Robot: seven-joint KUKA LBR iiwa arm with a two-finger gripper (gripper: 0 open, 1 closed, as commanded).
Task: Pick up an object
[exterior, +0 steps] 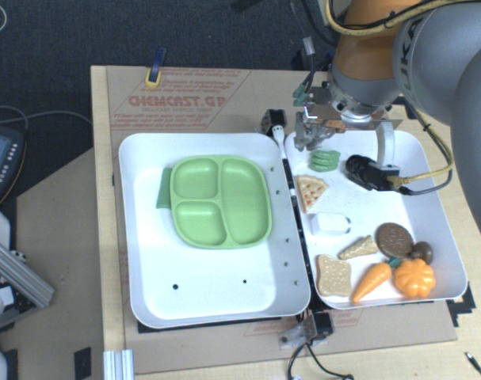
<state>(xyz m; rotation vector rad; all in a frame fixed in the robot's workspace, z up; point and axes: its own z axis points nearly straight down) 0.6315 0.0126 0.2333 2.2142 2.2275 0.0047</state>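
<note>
arm point(430, 46) reaching in above the pincer | green tray point(221, 201) in left bin point(145, 236), well left of pincer | green ribbed disc point(324, 160) just below pincer, untouched | pincer point(310, 137) at right bin's far edge, opening cannot be told

bright, even overhead light; soft shadows, sharp.

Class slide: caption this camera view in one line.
Gripper hovers above green toy in right bin; green tray in left bin.
</note>
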